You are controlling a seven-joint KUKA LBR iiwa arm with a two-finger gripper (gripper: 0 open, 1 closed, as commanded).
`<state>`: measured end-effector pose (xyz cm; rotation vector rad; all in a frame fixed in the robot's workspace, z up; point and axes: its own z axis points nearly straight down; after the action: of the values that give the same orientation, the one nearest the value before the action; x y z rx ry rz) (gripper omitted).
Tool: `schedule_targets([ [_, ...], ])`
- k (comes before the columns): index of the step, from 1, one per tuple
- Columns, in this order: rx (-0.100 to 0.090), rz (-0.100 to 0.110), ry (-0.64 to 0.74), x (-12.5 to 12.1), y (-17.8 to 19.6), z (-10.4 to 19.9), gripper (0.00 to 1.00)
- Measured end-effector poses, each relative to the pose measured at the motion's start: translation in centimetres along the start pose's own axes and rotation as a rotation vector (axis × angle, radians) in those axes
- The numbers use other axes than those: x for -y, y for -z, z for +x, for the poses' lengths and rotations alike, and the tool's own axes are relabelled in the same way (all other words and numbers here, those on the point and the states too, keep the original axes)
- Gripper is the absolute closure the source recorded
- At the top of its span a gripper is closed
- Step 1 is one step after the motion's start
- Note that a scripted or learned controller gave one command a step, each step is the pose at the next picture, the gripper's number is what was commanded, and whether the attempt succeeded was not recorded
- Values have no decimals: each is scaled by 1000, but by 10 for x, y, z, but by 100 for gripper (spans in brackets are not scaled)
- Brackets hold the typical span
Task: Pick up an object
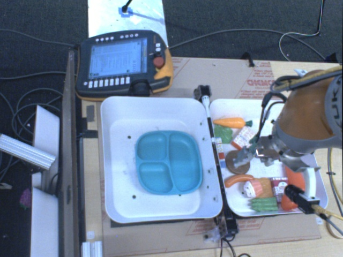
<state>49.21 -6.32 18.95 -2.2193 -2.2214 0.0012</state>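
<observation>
Toys lie crowded in the right bin (321, 194), at the right of the frame, and any of them could be the object to pick up. A carrot (230, 122) lies at the top, a small card or packet (244, 137) and a green piece (225, 135) just below it, a brown disc (237, 162) in the middle, and a sausage (237, 180), a small pink and white piece (256, 187), a green vegetable (265, 204) and red pieces (292, 189) along the bottom. The left bin (115, 143) holds a blue divided plate (168, 161).

The arm (308, 119) comes in from the right edge, and its gripper (247, 154) is low over the brown disc, close to the card. How wide it stands I cannot tell, and I see no object between its parts.

I think the main risk is the crowding. The disc is flat and thin, so the gripper may slide over it and close on nothing. The card beside it is so near that it could be pushed away or caught together with the disc. Also the bin wall (214, 143) between the bins is close on the left, and an object pushed against it may tilt and slip out.
</observation>
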Motion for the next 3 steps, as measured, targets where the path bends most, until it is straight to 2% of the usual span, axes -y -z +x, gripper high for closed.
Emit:
schedule_targets([
  [1, 0, 1, 0, -14, -91, -20, 0],
  [2, 0, -2, 1, -44, -106, -20, 0],
  [3, 0, -4, 3, -45, -96, -20, 100],
])
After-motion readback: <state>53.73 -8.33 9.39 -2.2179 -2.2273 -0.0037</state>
